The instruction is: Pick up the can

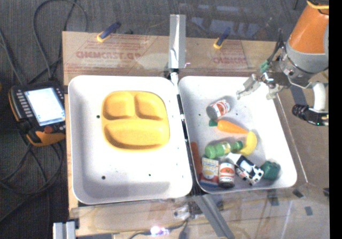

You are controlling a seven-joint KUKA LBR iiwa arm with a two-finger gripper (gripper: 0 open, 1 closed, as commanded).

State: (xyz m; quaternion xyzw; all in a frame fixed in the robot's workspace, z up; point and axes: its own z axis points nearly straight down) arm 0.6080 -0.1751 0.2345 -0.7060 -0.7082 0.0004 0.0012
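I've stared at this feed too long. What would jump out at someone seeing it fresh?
First the yellow divided tray, bright against the left bin. Next the orange band of the arm at the upper right, with the gripper open over the right bin's top right corner. Then the can, lying on its side just above the carrot and apart from the gripper.
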